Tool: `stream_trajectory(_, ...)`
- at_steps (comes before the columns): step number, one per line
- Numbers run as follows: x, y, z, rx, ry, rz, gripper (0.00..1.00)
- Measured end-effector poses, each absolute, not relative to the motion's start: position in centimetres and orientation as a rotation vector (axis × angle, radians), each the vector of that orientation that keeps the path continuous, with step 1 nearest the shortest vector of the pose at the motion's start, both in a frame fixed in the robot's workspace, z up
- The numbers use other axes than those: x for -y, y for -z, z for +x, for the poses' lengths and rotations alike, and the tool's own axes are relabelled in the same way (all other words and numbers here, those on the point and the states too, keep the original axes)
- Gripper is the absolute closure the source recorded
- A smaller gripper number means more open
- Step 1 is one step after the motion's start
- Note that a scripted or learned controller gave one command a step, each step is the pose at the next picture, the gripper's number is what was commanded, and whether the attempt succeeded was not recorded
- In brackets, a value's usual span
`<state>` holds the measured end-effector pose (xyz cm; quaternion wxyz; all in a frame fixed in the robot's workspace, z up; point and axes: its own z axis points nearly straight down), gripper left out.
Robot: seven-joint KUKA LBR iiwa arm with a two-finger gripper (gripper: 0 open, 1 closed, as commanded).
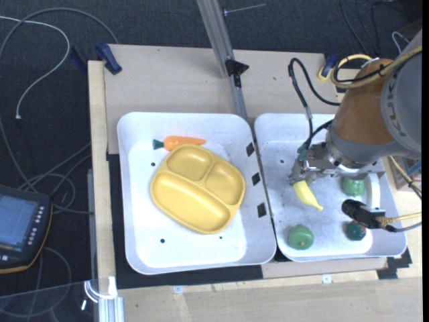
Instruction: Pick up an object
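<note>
In the right bin (281, 139), a small yellow banana (308, 195) lies slanted on the floor near the middle. My gripper (301, 176) hangs right over the banana's upper left end, below the orange wrist band; touching or apart is unclear. A green apple (300, 237) rests near the bin's front edge. A pale green object (353, 186) and a small dark green one (355, 232) lie on the right side, partly behind the arm's black fitting.
The left bin (134, 200) holds a yellow divided plate (198, 188) with an orange carrot (182, 141) behind it. A metal pole (221, 39) rises between the bins at the back. Cables (301, 89) loop over the right bin's far edge.
</note>
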<state>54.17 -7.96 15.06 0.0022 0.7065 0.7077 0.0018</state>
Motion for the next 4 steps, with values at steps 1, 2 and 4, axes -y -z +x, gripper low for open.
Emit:
stream_trajectory(1,8.3,-21.2,55.0,-2.219,-0.008,2.215,1.0)
stream_trajectory(2,8.3,-22.6,55.1,-2.221,-0.004,2.218,1.0)
stream_trajectory(4,-2.1,-23.9,55.9,-2.229,-0.005,2.214,1.0)
